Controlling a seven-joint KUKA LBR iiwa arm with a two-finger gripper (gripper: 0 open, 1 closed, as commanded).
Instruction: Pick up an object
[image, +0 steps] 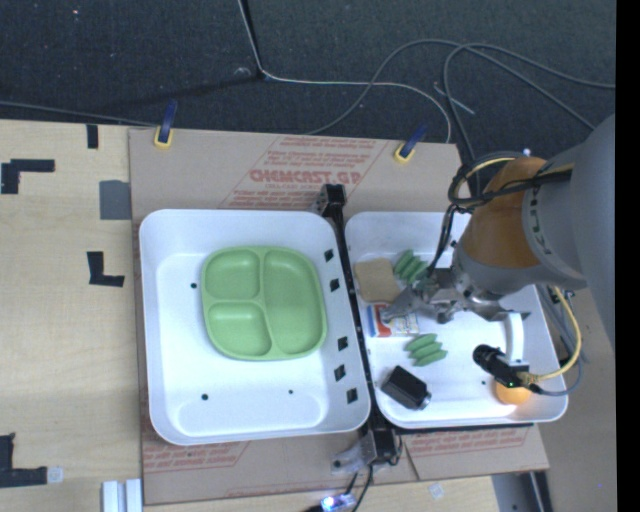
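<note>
My gripper (412, 308) is low in the left half of the right bin (455, 228), reaching in from the right. Its tip hangs over a red, white and blue flat packet (377, 321) by the bin's left wall. A tan card-like piece (373, 279) lies just up-left of it. One green ridged object (407, 265) lies right behind the gripper, and another (425, 348) sits just in front of it. A black block (405, 387) rests near the bin's front edge.
The left bin (170, 250) holds a green divided plate (265, 303). A small orange object (514, 393) sits in the right bin's front right corner. A black divider with clips (343, 300) runs between the bins. Loose cables (420, 60) lie behind the bench.
</note>
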